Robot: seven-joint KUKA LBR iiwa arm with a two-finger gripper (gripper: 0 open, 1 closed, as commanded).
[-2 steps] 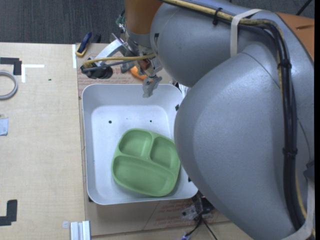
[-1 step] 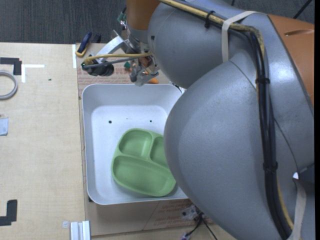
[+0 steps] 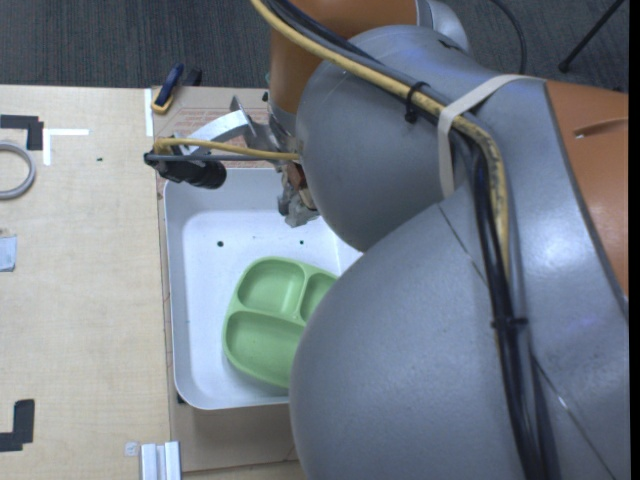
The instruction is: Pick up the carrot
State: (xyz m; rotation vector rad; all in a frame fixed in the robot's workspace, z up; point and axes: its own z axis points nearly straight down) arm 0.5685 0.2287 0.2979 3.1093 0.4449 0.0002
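Glossy green divided plate (image 3: 268, 323) in smooth white bin (image 3: 200, 268)

Large grey arm (image 3: 440, 268) with orange band covering the right side, white bin (image 3: 195, 268) on the wooden counter (image 3: 80, 298), green divided plate (image 3: 265, 318) lying near the bin's front edge, partly under the arm

A pale wooden bench (image 3: 80, 298) is carrying a shallow white bin (image 3: 200, 298). A green divided plate (image 3: 265, 318) is lying inside it.
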